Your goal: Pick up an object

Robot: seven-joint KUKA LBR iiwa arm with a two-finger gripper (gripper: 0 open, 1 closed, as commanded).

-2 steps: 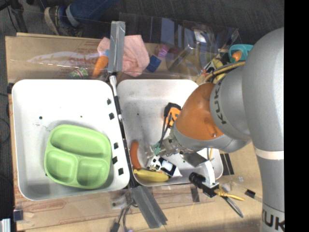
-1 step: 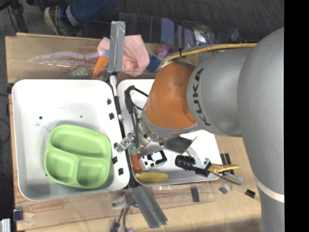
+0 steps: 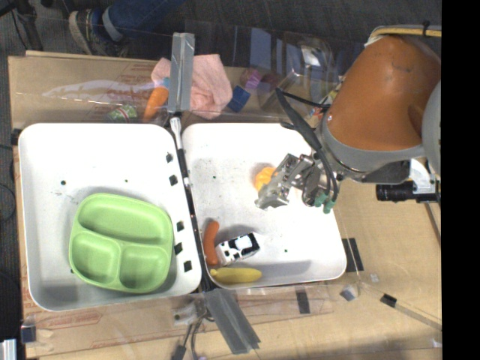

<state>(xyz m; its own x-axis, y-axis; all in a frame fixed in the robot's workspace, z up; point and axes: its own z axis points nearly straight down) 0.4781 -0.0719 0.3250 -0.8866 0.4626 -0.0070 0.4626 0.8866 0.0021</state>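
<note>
A small yellow-orange object (image 3: pixel 264 177), rounded and smooth, lies in the far middle of the right bin (image 3: pixel 225 145), touching the left side of the gripper (image 3: pixel 271 199), whose metal fingers point down toward the bin floor just beside it; whether they are clenched or released cannot be told from this view. The grey arm with its broad orange band (image 3: pixel 379 96) reaches in from the right and covers the bin's far right corner. At the near edge of the same bin sit a black-and-white toy car (image 3: pixel 240 246), an orange carrot-shaped piece (image 3: pixel 211 242) just left of it, and a yellow banana-shaped piece (image 3: pixel 236 275) along the near wall, all well apart from the gripper. The left bin (image 3: pixel 45 148) holds a glossy green divided plate (image 3: pixel 120 242) with three compartments. Beyond the bins, on the bench, lie a crumpled pink cloth (image 3: pixel 206 81), an orange item (image 3: pixel 155 102) and a small blue block (image 3: pixel 240 97).
</note>
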